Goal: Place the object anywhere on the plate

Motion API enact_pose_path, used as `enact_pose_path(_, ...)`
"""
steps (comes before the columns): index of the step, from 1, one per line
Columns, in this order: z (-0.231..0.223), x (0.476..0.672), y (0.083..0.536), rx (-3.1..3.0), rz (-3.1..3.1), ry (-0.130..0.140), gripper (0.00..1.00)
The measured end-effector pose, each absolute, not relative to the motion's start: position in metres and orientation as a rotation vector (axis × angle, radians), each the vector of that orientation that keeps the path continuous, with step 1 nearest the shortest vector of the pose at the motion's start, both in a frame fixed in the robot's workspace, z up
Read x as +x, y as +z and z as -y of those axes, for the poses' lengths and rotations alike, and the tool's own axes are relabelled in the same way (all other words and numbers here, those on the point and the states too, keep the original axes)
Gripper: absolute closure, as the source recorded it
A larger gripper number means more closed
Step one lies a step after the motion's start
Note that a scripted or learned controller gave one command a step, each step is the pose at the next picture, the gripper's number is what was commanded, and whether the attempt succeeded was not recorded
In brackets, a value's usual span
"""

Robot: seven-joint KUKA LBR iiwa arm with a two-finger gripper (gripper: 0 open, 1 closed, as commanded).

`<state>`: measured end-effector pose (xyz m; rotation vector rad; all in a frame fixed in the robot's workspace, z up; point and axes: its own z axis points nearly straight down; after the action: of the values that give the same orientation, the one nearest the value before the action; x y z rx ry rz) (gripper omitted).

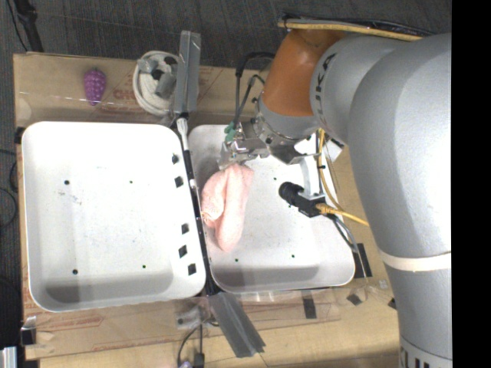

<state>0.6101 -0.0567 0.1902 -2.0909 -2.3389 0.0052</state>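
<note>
A soft pink object [225, 202], long and limp, hangs over the left part of the right bin [307, 263], close to the divider between the bins. Its upper end runs up between the fingers of my gripper [237, 156], which is shut on it. The gripper sits at the bin's back left corner. Above it the wrist with the orange band [295, 75] and the grey arm cover the bin's right side.
The left bin [100, 205] lies beside the right one, with a grey bar [186, 75] and black clips along the divider. A purple object [94, 85] and a white coil [153, 79] rest on the bench behind the left bin. A black connector with a yellow cable [301, 198] hangs over the right bin.
</note>
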Motion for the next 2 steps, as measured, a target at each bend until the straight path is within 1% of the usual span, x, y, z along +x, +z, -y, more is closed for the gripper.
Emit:
enact_pose_path(1, 0.056, 0.611, 0.23, -2.083, 2.347, 0.004, 1.0)
enact_pose_path(2, -0.001, 0.598, 0.224, -1.568, 2.716, 0.007, 1.0)
